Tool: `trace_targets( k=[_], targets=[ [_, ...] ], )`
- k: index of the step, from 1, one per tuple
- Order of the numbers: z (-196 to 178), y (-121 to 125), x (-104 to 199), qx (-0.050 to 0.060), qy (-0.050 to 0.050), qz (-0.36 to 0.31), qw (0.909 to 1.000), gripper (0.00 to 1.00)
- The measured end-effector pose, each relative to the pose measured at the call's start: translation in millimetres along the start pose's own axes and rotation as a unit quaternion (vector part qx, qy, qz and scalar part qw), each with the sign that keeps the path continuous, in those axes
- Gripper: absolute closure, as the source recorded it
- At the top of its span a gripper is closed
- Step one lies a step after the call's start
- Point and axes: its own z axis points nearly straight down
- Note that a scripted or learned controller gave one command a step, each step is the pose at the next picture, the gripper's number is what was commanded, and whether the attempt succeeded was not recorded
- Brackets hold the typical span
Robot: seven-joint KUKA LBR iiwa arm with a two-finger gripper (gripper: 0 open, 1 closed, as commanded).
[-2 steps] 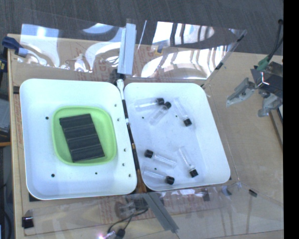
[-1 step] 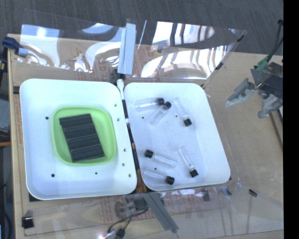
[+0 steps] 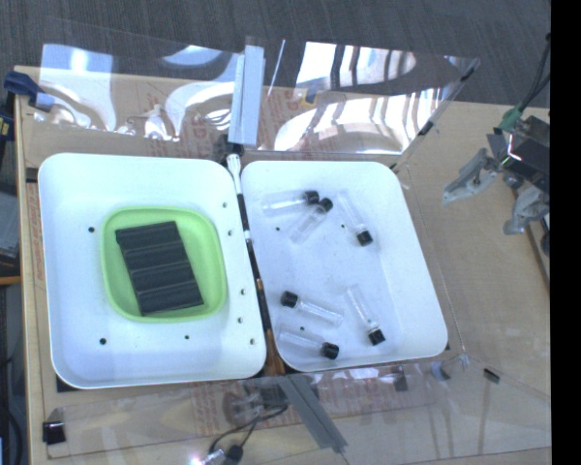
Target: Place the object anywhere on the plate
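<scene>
Vials lie scattered in the right bin on the bench.

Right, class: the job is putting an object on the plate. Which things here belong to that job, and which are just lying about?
Belongs to the job:
green plate
clear tubes with black caps
gripper

Just lying about:
dark ridged block on the plate
clear screen behind the bins

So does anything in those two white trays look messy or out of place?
Somewhat. The clear vials in the right bin lie scattered on their sides, pointing every way. In the left bin, a dark ridged block sits slightly crooked on the green plate. Nothing looks spilled or broken.
</scene>
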Motion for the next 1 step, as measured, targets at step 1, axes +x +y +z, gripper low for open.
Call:
trace_targets(
  k=[1],
  targets=[
    [-0.1,-2.0,3.9,0.000,0.000,0.072,0.9974,0.00]
  ],
)
